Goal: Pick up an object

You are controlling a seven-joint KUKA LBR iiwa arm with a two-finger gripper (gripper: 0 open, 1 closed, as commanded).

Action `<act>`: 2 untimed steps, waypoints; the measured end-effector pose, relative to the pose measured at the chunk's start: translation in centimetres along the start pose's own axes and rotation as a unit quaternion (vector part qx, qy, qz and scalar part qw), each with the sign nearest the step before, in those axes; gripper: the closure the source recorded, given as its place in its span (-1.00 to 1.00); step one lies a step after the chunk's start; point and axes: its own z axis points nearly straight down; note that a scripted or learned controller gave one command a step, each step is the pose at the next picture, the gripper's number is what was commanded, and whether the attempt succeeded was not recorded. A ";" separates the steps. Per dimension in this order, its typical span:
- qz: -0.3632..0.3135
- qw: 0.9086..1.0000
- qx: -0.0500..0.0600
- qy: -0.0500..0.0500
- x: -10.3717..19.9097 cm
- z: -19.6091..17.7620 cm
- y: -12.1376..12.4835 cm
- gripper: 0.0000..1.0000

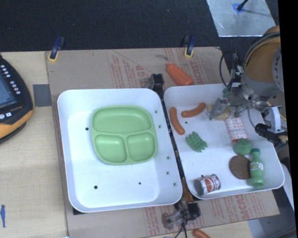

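Observation:
My gripper [221,109] hangs low over the far right part of the right bin [214,162], with the grey arm and its orange band [261,61] coming in from the right. Just left of it lies an orange-red sausage [193,110]. A red and white packet [235,128] lies just below it. Further items in this bin are a second sausage [176,121], a green leafy piece [196,141], a green ball [242,146], a brown disc [239,167], a green bottle [255,168] and a small can [208,184].
The left bin [82,188] holds a green divided plate [124,135]. An orange carrot-like toy [179,75] lies on the cardboard behind the bins, and another sausage [204,236] lies in front. A teach pendant [1,99] sits at the far left. Blue clamps [188,45] hold the cardboard.

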 end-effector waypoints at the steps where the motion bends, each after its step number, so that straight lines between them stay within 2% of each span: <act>1: 0.000 1.000 -0.001 0.000 -1.2 -0.1 2.2 -1.00; 2: -0.002 1.000 -0.002 -0.001 -1.3 -1.3 2.3 1.00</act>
